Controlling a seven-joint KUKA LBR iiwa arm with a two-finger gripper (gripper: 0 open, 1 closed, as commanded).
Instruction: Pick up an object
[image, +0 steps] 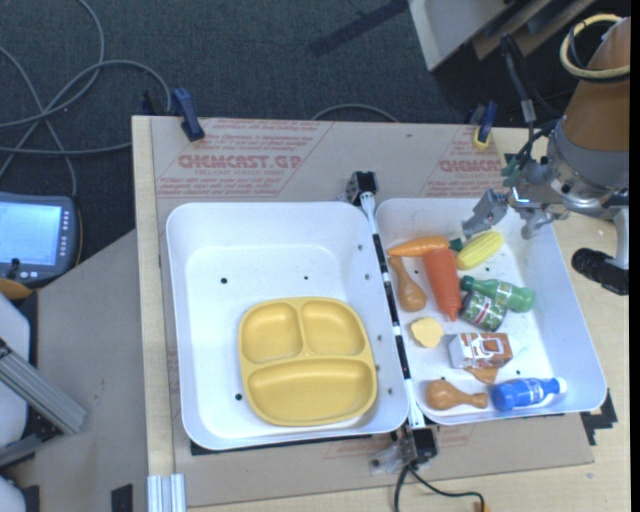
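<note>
Near edge of right bin (585, 345): blue bottle (527, 393) lying on its side w/ white cap toward bin's right wall, chicken drumstick (455, 396) just left of it. Behind those, small carton (480, 350), label too small to read, and yellow wedge (427, 331). Mid-bin: green bottle (493, 300) on its side, red-orange bottle (444, 281), second drumstick (409, 285) along left wall. Farther: carrot (418, 245), corn cob (479, 248). Left bin (190, 300) carried yellow divided plate (307, 358) toward its near edge. At far right corner, gripper (510, 213) hovered over corn, fingers spread apart, nothing between them; arm (600, 120) cut off by frame edge.
</note>
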